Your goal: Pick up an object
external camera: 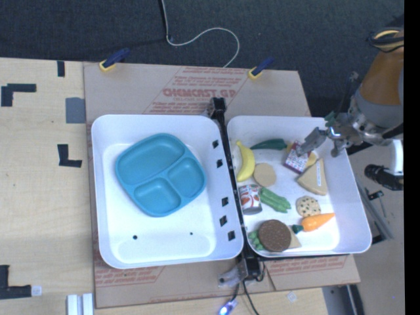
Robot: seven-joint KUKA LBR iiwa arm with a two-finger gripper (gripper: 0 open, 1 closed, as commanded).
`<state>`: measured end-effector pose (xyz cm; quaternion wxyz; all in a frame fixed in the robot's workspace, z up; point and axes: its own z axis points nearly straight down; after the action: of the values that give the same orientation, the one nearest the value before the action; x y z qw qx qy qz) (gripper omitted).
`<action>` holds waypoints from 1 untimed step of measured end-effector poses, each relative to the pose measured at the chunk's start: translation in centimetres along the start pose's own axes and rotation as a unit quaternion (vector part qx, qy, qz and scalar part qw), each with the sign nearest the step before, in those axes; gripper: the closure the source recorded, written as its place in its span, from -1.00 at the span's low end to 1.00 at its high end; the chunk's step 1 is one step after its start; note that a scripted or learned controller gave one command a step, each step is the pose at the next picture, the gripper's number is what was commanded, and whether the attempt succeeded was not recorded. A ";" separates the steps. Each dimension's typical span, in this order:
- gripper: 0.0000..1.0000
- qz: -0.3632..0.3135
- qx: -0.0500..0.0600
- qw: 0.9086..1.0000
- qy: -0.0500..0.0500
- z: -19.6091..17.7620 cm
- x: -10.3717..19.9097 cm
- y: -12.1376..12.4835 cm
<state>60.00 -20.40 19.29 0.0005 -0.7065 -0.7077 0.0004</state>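
Gripper (321,142) hovers with its 2 fingers apart over the small box (296,159) (probably light, rigid), best pinched across its flat sides.

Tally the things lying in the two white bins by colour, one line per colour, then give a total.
Blue: 1, sectioned tray
Yellow: 2, banana, cheese wedge
Green: 2, pods
Orange: 1, carrot
Brown/tan: 3, burger, cookies
Red/white: 2, can, packet
Total: 11

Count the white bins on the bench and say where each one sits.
2. The left bin holds a blue tray; the right bin beside it holds the toy food, with the gripper above its far side.
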 end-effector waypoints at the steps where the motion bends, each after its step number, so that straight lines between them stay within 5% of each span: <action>1: -1.00 0.000 -0.006 1.000 -0.001 -11.5 1.5 -3.5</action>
<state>56.47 -18.95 30.84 -0.0045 -0.7062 -0.7080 -0.0026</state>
